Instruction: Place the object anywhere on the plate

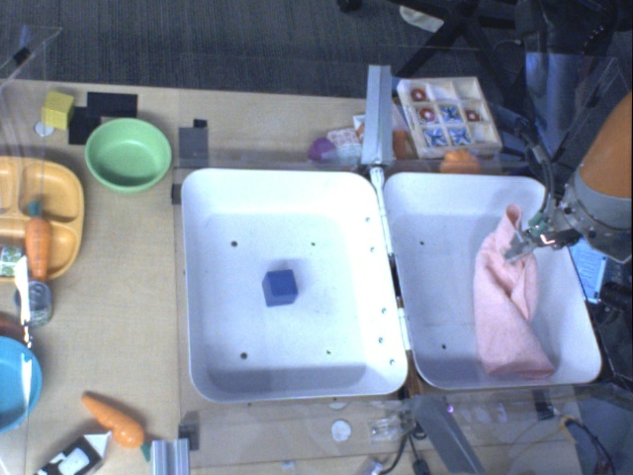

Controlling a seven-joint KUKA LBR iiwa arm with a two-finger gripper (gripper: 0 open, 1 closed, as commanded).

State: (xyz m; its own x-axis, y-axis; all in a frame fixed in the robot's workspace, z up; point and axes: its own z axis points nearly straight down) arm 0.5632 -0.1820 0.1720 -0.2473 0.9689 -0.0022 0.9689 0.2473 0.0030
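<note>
A pink cloth (506,305) lies bunched in a long heap along the right side of the right bin (435,265), with a peak at its far end. My gripper (521,247) reaches in from the right and its tip sits over the upper part of the cloth, touching or just above it. A small blue cube (281,286) rests near the middle of the left bin (227,216). A yellow divided plate (54,191) sits on the bench at the far left, and a blue plate (15,384) shows at the lower left edge.
A green bowl (128,153) stands left of the bins. One carrot (37,245) lies on the yellow plate, another (117,422) on the bench below. A compartment box (447,115) and small items sit behind the right bin.
</note>
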